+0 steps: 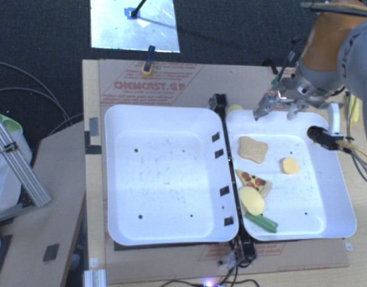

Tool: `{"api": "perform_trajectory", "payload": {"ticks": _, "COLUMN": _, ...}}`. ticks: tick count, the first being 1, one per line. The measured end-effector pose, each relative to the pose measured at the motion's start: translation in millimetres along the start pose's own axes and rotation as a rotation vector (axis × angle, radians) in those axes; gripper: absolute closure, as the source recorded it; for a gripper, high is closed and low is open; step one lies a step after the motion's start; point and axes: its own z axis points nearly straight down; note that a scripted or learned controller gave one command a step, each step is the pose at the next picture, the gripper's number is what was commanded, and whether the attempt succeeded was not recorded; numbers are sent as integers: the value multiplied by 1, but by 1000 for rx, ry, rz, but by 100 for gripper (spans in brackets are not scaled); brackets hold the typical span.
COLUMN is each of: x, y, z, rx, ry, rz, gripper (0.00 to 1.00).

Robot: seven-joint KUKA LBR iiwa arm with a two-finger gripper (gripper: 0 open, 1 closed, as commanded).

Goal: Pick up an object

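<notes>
The end effector [278, 104] hangs over the far rim of the right bin [327, 178], carried by the grey arm [342, 40] with its orange band. Whether it is apart or together cannot be told from this slant, and nothing shows between its tips.

Just below it in the bin lies a tan cracker [253, 149], the closest thing to it. A little further toward the front and to the arm's side sits a small yellow piece [290, 166]. Further still, by the divider, a pizza slice [254, 181] lies touching a yellow lemon [252, 201], and a green stick [261, 222] rests at the lemon's front edge, farthest of the bin's things from the end effector.

Across the divider sits the left bin [165, 172]. Both bins rest on the cardboard-covered surface [153, 85].
</notes>
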Motion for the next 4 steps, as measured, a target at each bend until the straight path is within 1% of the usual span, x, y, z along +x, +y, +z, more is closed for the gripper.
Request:
{"api": "perform_trajectory", "payload": {"ticks": 1, "x": -2, "y": -69, "z": 102, "rx": 14, "ry": 3, "rz": 3, "gripper": 0}}
{"api": "perform_trajectory", "payload": {"ticks": 2, "x": 12, "y": -129, "z": 119, "rx": -10, "ry": -1, "rz": 5, "gripper": 0}}
{"api": "perform_trajectory", "payload": {"ticks": 3, "x": 89, "y": -176, "z": 16, "rx": -5, "ry": 1, "rz": -5, "gripper": 0}}
{"api": "perform_trajectory", "payload": {"ticks": 4, "x": 92, "y": -173, "z": -72, "rx": -10, "ry": 1, "rz": -3, "gripper": 0}}
